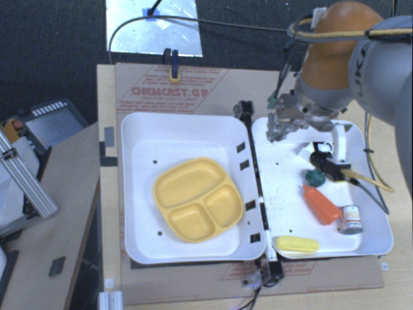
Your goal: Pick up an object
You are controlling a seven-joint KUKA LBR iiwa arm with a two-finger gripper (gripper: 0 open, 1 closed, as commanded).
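My gripper (276, 132) hangs over the far left corner of the right bin (371, 241), close to its back wall. An orange carrot-shaped piece (321, 204) lies in the middle right of that bin. Beside its lower end stands a small white jar with a red label (351, 219). A yellow corn cob (297, 243) lies along the bin's front wall. A small teal object (315, 176) sits just above the orange piece. All of these are well to the front and right of the gripper.
The left bin (139, 173) holds a yellow divided plate (197, 199). A black-clipped divider (253, 173) runs between the two bins. The grey and orange arm (348, 50) reaches in from the upper right, above the right bin's far side.
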